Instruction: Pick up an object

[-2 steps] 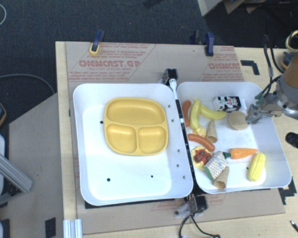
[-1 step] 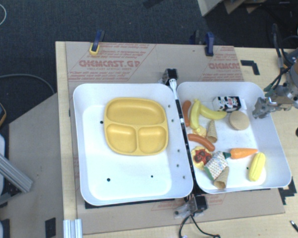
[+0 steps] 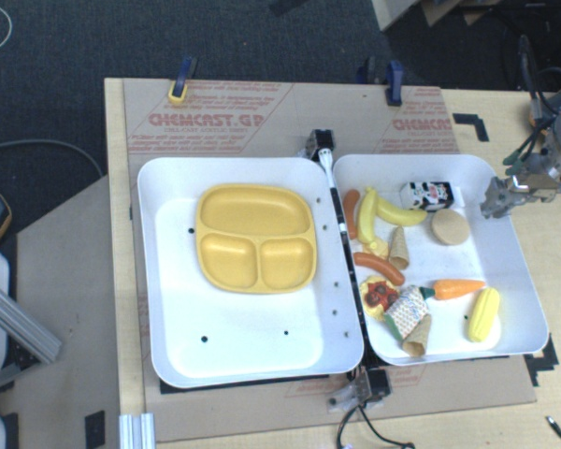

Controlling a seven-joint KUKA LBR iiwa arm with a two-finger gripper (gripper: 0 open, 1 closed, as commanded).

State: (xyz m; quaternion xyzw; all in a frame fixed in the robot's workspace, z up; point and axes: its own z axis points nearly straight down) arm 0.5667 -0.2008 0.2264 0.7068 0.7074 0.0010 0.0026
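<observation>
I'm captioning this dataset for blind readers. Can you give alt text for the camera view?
Two white bins sit side by side: the left bin holds a yellow divided plate, the right bin toy food including a banana, carrot and corn. The pincer is over the right bin's far right edge.

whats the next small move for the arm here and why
Probably shift the gripper left and down toward the round tan disc. The gripper sits at the right bin's right rim with nothing between its fingers, and the disc is the nearest toy, lying a bit apart from the banana.
</observation>
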